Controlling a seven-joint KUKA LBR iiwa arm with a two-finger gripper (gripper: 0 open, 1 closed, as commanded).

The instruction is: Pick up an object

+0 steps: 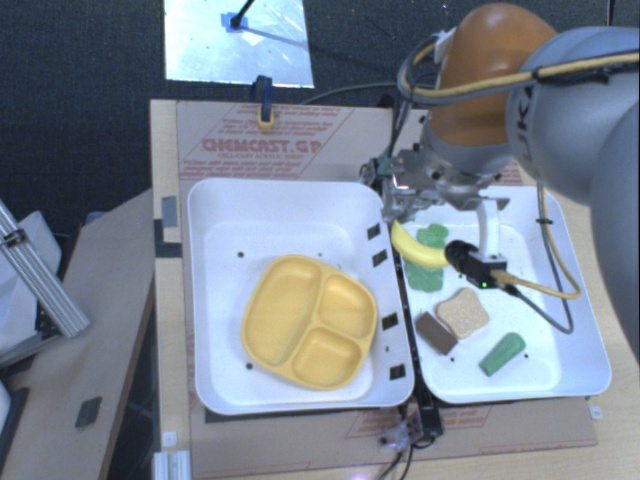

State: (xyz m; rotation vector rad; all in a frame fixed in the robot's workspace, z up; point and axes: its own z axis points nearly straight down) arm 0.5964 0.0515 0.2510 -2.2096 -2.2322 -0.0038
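The gripper (415, 218) hangs over the banana (417, 249) in the right bin (580, 363). I cannot tell its state. Next, it must descend and grasp.

Two bins are set side by side on the bench (120, 268), their inner walls touching. The left bin (230, 208) holds a divided tray (310, 320), placed toward its 5 o'clock corner. In the right bin (570, 368), a banana (415, 248) is found at 10 o'clock, against the shared wall, lying over a flat leaf-shaped piece (428, 268). A slice of bread (463, 313) is placed near the centre, with a small block (435, 332) touching it at 8 o'clock and a short cylinder (501, 354) apart at 4 o'clock. The gripper (410, 203) is positioned over the banana's 12 o'clock end.
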